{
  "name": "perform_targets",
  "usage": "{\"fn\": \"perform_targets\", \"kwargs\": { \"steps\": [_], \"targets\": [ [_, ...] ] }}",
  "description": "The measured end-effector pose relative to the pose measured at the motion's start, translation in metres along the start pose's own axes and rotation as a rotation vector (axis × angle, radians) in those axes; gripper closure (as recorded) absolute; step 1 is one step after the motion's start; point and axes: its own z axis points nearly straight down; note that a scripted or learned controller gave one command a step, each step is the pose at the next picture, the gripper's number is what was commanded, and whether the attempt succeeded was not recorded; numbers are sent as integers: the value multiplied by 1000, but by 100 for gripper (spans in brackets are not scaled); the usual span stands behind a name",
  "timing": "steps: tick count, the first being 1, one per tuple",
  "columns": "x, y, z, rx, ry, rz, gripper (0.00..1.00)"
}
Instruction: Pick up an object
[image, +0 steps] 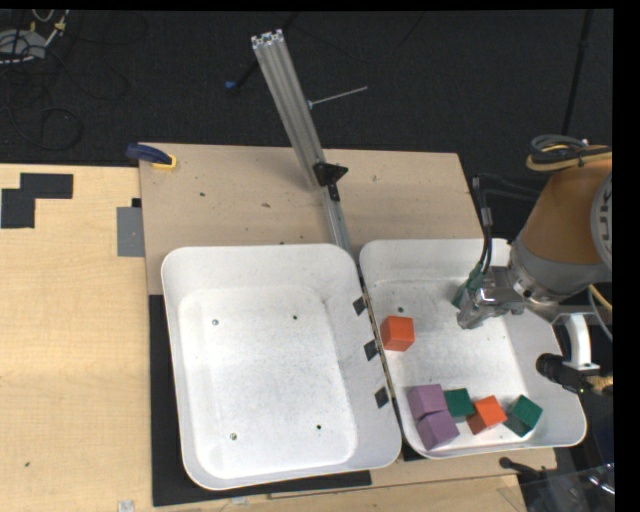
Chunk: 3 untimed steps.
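Wooden bench (250, 195) on which two white bins are set: left bin (190, 300) at 7 o'clock, right bin (420, 262) at 4 o'clock. A blue-and-yellow clamp (150, 155) lies at its 10 o'clock corner.

arm (568, 235): grey body, broad orange band above wrist
gripper (474, 303): silvery metal, green detail
cable: black, along wrist
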Motion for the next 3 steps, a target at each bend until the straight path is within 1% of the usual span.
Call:
{"fn": "perform_targets", "kwargs": {
  "steps": [1, 2, 3],
  "targets": [
    [6, -4, -46, -1, 0, -16, 100],
    [1, 6, -103, -3, -1, -12, 100],
    [48, 3, -102, 4, 2, -15, 100]
  ]
}}
